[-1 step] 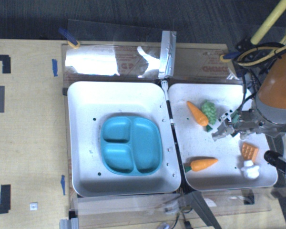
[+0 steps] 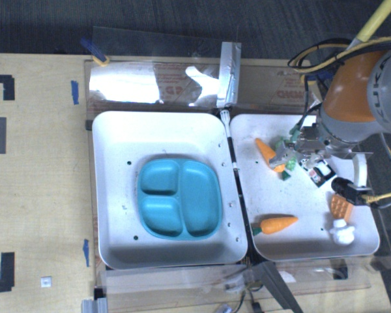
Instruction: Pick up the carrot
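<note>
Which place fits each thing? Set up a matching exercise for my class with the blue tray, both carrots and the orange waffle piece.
Things:
1. blue tray
2. upper carrot
3. lower carrot
4. waffle piece

Places:
A. front of the right bin, lying alone
B. middle of the left bin
C. right side of the right bin, above a white piece
D. beside the gripper, near the back of the right bin

Pairs: 1-B, 2-D, 3-A, 4-C

We count two carrots: one [image 2: 266, 150] touching the claw [image 2: 288, 156] on its left, one [image 2: 276, 224] well below it. Two white bins: one [image 2: 117, 135] left of the claw, one [image 2: 313, 240] under it. One blue divided tray [image 2: 180, 197], lower left. One waffle-like piece [image 2: 341, 207], lower right.
</note>
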Robot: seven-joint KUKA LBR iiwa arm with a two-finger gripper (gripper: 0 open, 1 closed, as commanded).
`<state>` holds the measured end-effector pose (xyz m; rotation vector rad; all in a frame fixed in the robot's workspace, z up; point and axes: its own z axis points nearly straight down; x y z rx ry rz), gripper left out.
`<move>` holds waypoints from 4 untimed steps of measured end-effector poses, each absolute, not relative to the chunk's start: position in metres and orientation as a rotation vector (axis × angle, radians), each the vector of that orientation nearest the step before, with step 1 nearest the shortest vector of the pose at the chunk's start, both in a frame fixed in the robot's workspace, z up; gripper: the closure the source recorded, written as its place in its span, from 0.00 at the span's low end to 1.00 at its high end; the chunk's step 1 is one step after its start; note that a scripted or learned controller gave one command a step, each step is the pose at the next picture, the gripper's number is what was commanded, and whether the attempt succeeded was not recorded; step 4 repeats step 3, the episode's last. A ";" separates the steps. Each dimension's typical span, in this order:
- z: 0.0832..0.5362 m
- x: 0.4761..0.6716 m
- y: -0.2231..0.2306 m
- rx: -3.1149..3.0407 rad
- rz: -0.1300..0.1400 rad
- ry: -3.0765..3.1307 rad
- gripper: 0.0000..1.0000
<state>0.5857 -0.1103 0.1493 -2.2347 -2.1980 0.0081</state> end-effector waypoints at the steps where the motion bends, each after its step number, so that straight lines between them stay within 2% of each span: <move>1: 0.086 0.604 -0.096 -2.056 0.001 -2.375 0.00; 2: 0.094 0.605 -0.095 -2.057 -0.001 -2.375 1.00; 3: 0.182 0.553 -0.044 -1.803 0.003 -2.567 1.00; 4: 0.182 0.553 -0.044 -1.803 0.003 -2.567 1.00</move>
